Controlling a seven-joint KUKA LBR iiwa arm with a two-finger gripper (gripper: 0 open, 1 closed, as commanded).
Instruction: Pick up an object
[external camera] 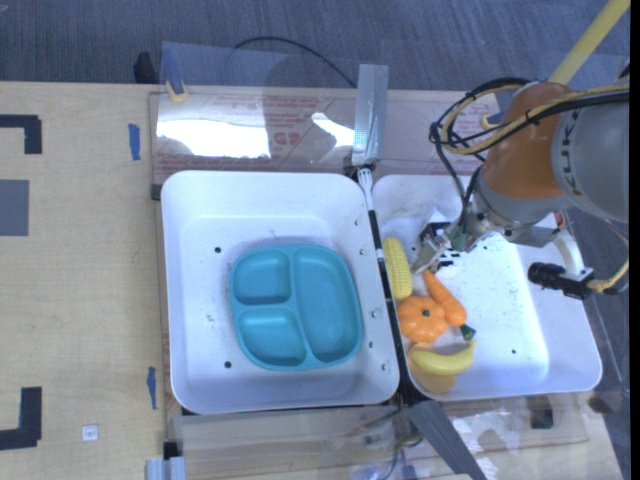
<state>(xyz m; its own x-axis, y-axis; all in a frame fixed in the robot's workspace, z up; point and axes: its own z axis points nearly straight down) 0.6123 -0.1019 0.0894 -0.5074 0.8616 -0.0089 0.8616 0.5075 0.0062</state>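
Banana [441,357]: lying in right bin [530,338], untouched.
Jaws [436,250]: hovering beside corn [397,267]; state unclear.
Pickup: pending.

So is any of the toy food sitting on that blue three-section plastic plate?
No: the blue three-section plate lies bare in the left white bin, while the toy food is in the right one.

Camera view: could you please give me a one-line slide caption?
Gripper hovers above corn, carrot, pumpkin and banana in the right bin.
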